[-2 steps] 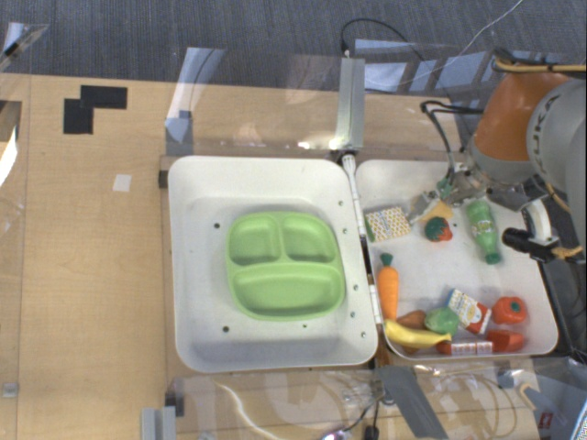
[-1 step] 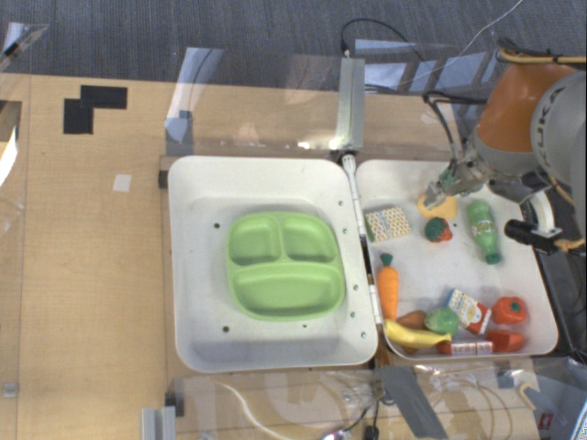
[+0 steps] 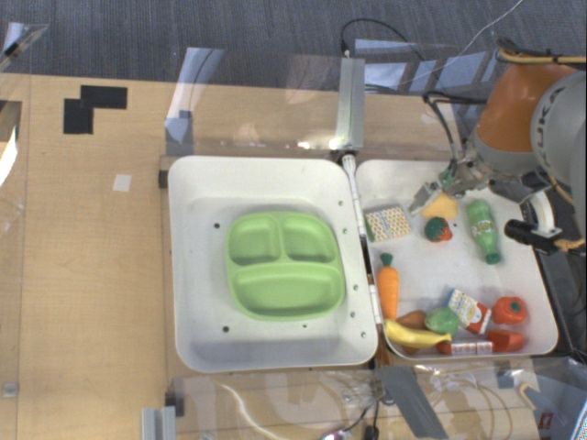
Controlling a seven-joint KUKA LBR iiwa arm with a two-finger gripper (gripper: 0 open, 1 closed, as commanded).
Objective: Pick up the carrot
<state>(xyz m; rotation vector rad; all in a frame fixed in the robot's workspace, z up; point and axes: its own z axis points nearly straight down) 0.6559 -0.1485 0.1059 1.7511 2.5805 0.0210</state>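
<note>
Carrot [image 3: 389,289] lies in right bin [image 3: 543,273], hard against the divider wall, tip touching banana [image 3: 410,335]. Gripper [image 3: 438,191] sits well off at the bin's far edge; can't tell its opening. Risk: finger fouls the wall, or drags the banana.

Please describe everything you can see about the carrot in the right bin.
The carrot is a small toy, plastic by its look, with an orange tapered body and a short green top. It lies flat on the floor of the right bin, near the bin's left wall, green end pointing to the far side. Its narrow tip reaches the banana and seems to touch it. The gripper is at the far side of the bin, well apart from it.
</note>
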